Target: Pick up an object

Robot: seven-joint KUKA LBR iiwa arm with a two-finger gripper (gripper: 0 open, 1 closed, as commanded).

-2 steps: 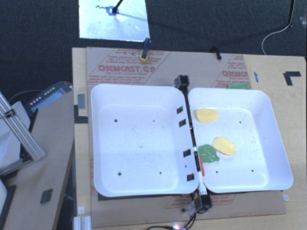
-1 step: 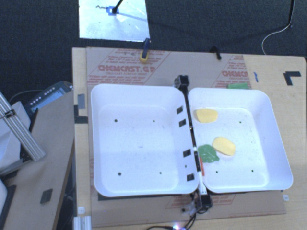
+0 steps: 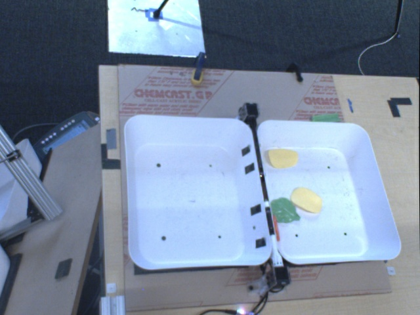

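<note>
The right bin (image 3: 377, 176) holds three small objects. A flat yellow piece (image 3: 282, 157) lies near its upper left corner. A second yellow piece (image 3: 306, 200), oval in shape, rests near the middle. A green leaf-shaped piece (image 3: 285, 210) lies just left of that oval, touching it, close to the bin's left wall.
The left bin (image 3: 141, 195) sits beside the right one, with black clips (image 3: 250, 168) along the shared edge. A small green item (image 3: 326, 117) lies on the bench behind the right bin. A yellow and blue clamp (image 3: 197, 75) stands at the bench's back edge.
</note>
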